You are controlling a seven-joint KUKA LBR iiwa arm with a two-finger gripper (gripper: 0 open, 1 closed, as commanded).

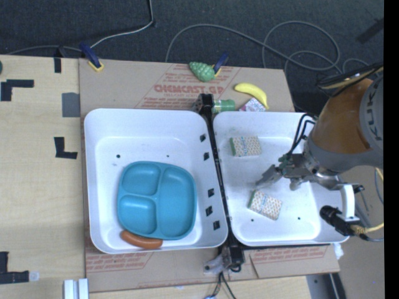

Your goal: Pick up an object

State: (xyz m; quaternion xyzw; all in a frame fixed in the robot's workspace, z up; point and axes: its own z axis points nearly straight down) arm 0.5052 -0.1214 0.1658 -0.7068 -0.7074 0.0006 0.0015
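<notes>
— While the arm (349, 126) reaches in from the right, how much of it can you make out?

— Only part. Its orange band is cut off at the frame's right side, and the grey wrist below it covers the right wall of the right bin (293, 232). I see the gripper (274, 174) low over that bin, fingers spread apart with nothing between them, so it is released. One finger (267, 177) points left; the others blur into the dark wrist hardware.

— Where are the objects?

— Two small patterned packets lie in the right bin. One packet (245, 146) sits toward the far left corner, well apart from the gripper. The second packet (265, 204) lies just below the fingertips on my screen; I cannot tell whether they touch it. The print on both is too blurred to read.

— And the left bin (100, 129)?

— It holds a blue divided plate (157, 199), with an orange sausage-shaped toy (141, 240) partly tucked under its near edge. Beyond the bins, on the cardboard, I see a yellow banana (251, 93) and a green thing (202, 71) I cannot identify.
</notes>
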